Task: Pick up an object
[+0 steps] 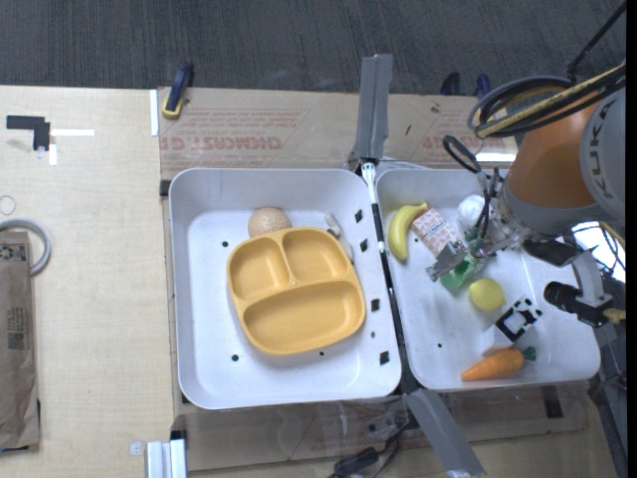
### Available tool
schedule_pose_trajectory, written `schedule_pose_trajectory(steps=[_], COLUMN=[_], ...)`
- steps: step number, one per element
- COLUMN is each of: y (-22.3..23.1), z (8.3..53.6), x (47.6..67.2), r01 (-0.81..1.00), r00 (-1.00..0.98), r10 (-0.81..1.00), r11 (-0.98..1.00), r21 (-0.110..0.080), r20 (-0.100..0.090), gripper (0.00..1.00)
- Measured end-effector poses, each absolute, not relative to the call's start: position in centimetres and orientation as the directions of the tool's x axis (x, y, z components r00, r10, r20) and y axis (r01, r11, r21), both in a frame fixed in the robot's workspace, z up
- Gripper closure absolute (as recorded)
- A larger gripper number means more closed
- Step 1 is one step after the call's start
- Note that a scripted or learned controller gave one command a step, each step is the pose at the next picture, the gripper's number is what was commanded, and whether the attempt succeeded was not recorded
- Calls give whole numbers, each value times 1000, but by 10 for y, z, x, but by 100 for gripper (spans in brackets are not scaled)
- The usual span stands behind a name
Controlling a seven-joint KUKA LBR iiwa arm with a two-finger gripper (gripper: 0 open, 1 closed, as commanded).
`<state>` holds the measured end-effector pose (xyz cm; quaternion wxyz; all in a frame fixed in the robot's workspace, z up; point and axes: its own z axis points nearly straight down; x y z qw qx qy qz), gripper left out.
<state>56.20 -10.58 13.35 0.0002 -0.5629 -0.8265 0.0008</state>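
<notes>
Writing: none legible
Count: one banana [401, 229], one lemon [486, 294], one carrot [494, 364]
Gripper [460, 263] fingers: cannot tell

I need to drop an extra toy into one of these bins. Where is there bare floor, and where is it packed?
Left bin: a bare strip left of the yellow plate, another below it. Right bin: bare lower-left floor, between the banana and the carrot. Crowded: upper right, where the tool, lemon and packet cluster.

A blue-handled tool [177, 90] lies on the cardboard sheet [259, 127], beyond the left bin [189, 297]; a brown paper bag [17, 337] lies well left.
</notes>
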Motion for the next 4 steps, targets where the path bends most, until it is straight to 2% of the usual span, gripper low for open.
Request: schedule_pose_trajectory(steps=[1,2,3,4], y=[-107,-182,-181,-180], z=[93,128,92,164], x=[571,626,575,624], r01=[903,861,832,684], r00=[-429,-509,-554,-729], r10=[903,861,832,684], r11=[429,509,554,730], r21=[3,2,0,1], r20=[-4,-4,-2,-6], gripper=[0,0,0,0])
